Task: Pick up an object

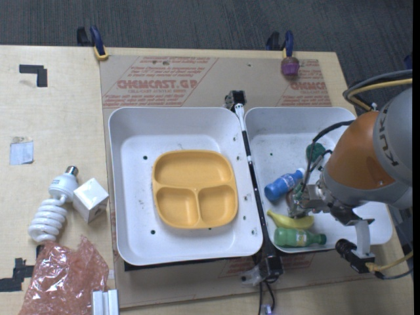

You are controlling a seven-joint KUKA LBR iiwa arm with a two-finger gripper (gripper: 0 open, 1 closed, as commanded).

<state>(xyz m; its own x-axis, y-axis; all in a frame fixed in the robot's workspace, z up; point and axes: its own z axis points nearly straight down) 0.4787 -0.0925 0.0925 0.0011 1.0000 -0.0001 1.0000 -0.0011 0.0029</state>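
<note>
Worktop (59, 130) carries two white bins; my tool (303, 205) sits low in the right bin (275, 126), just above a banana (292, 221). Beside it: blue bottle (283, 184), green bottle (298, 237). Tool's state I cannot tell.

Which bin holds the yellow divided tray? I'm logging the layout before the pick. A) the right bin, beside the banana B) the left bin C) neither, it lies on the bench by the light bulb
B: the yellow divided tray lies flat in the left bin, while the banana and bottles sit in the right bin.
</note>
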